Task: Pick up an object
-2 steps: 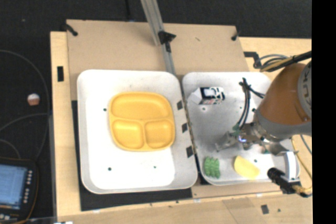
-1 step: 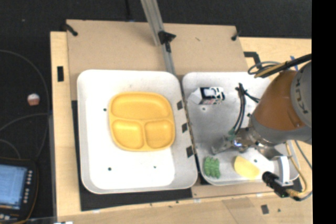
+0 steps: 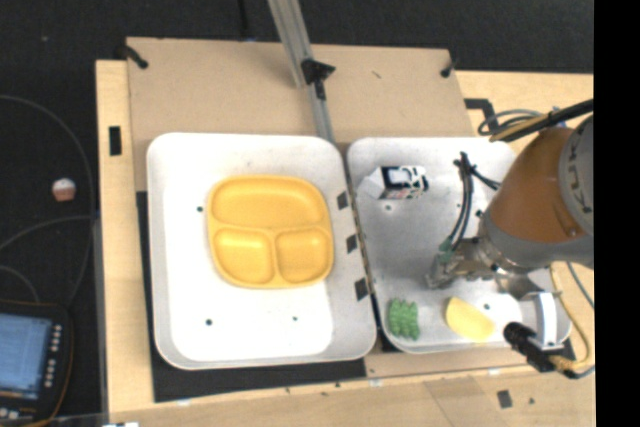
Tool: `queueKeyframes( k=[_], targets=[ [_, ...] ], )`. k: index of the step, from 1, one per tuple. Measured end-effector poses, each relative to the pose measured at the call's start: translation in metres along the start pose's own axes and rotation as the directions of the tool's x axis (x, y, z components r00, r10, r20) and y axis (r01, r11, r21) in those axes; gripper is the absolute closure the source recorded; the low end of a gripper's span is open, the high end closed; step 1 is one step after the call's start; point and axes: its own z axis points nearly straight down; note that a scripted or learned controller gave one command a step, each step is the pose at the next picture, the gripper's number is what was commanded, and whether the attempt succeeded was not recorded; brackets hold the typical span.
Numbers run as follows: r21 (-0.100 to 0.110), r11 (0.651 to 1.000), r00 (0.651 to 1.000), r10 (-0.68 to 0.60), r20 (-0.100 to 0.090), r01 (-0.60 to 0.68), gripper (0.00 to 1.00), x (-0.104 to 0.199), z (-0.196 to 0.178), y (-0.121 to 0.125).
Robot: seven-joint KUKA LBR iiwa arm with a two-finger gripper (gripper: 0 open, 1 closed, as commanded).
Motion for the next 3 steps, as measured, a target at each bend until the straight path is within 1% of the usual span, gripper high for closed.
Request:
queueKeyframes(
  k=[1,2,3],
  targets=[
    [-0.001,1.0,1.0,-0.008,0.001,0.008,1.0,-0.004,-0.048,0.011],
    [-0.002,1.0,1.0,-0.008,0.001,0.008,1.0,-0.01,-0.092,0.016],
    [-0.002,1.0,1.0,-0.009,0.002,0.009,1.0,-0.012,-0.136,0.016]
  ],
)
